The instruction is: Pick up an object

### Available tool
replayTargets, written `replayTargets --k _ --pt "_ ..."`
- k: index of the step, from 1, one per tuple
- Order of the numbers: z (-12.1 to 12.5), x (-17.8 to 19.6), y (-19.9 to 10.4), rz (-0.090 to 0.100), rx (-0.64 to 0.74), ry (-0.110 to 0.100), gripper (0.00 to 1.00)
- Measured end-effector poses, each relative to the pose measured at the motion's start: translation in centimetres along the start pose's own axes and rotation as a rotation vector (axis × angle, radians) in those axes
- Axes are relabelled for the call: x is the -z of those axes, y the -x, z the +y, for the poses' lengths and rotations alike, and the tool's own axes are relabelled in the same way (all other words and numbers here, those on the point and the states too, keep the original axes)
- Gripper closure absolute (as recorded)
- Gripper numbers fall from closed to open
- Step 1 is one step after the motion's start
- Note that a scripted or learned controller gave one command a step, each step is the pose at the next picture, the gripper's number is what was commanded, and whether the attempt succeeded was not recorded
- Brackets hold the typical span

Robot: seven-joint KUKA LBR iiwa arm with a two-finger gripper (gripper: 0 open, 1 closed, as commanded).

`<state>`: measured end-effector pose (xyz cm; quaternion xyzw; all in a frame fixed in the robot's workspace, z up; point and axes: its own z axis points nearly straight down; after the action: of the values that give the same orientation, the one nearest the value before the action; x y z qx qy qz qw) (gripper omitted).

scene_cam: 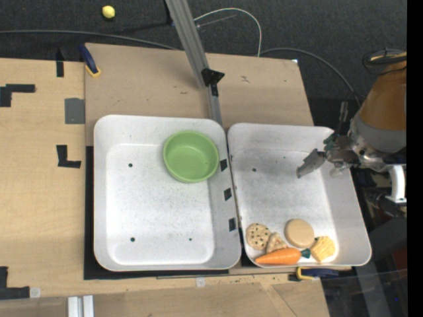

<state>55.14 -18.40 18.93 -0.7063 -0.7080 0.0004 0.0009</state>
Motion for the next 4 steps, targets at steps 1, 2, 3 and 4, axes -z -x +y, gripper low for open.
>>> replayTargets --k 1,2,3,4 --pt "0.0 0.0 0.0 0.000 0.000 0.000 0.00" --pt "0.4 -4.6 -0.4 0.000 0.000 -0.004 0.00" --pt "0.3 -10.0 -0.5 0.000 -0.001 -0.005 0.00" --pt "0.4 -8.7 -0.6 0.000 0.001 -0.002 1.00"
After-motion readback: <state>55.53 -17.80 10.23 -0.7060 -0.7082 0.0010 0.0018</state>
